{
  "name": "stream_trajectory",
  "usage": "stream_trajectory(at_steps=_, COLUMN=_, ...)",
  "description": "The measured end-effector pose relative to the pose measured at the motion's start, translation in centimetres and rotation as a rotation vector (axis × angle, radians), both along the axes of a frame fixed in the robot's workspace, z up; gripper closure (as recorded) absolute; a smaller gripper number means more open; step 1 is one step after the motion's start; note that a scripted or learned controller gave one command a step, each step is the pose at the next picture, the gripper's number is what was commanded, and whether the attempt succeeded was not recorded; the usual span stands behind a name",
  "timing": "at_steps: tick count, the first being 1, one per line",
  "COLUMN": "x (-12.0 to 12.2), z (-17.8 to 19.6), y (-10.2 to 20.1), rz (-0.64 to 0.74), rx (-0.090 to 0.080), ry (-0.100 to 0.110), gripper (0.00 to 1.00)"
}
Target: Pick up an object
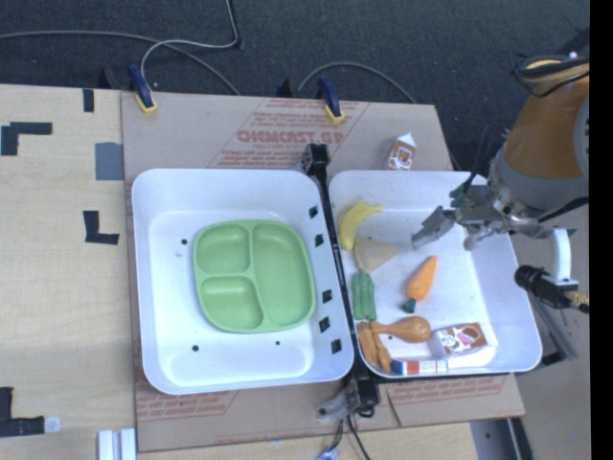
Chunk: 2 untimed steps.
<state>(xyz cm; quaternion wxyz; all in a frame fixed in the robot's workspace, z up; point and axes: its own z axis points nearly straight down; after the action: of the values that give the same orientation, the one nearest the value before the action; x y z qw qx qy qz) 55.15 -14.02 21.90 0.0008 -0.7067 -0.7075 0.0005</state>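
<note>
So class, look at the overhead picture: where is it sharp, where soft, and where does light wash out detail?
Camera view: even, diffuse lighting with faint shadows; the shallow white right-hand bin is bright enough to lose surface detail; the green compartmented plastic plate and small orange toy carrot read clearly; the pincer looks soft and slightly blurred.

You have even, fairly bright overhead light, faint shadows inside the white bins [153,286], slightly soft low-resolution detail, and no harsh glare.
</note>
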Motion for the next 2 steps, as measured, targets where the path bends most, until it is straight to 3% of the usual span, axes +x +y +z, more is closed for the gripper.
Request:
stream_trajectory(at_steps=1, x=0.65, z=-13.24, y=-1.30, rz=0.000, rx=-0.001, ry=-0.005, gripper=0.00)
stream_trajectory(at_steps=2, x=0.67, z=-12.27, y=-1.39, rz=-0.001, rx=-0.004, ry=-0.007, gripper=1.00)
